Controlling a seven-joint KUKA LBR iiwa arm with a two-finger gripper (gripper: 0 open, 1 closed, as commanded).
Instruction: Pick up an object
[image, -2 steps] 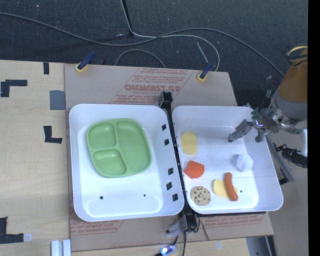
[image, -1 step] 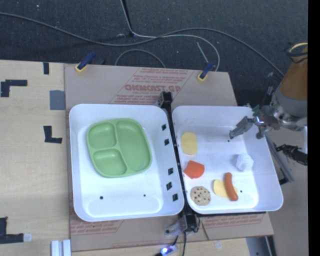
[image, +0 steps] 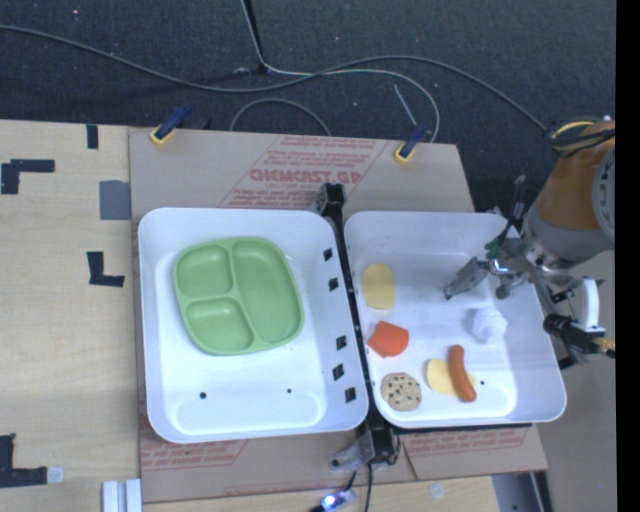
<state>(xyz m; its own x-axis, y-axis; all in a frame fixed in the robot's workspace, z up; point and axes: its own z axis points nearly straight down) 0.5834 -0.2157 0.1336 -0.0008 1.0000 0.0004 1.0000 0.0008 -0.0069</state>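
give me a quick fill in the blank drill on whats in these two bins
1. The green divided plate lies in the ____ bin.
2. The cookie sits directly below the ____ wedge.
3. The sausage lies right beside the cookie's neighbour, a ____ slice.
4. The gripper hovers over the ____ bin.

Missing words: left; orange; yellow; right

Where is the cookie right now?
The cookie lies in the right bin, near its front left corner, just below the orange piece and left of the sausage.
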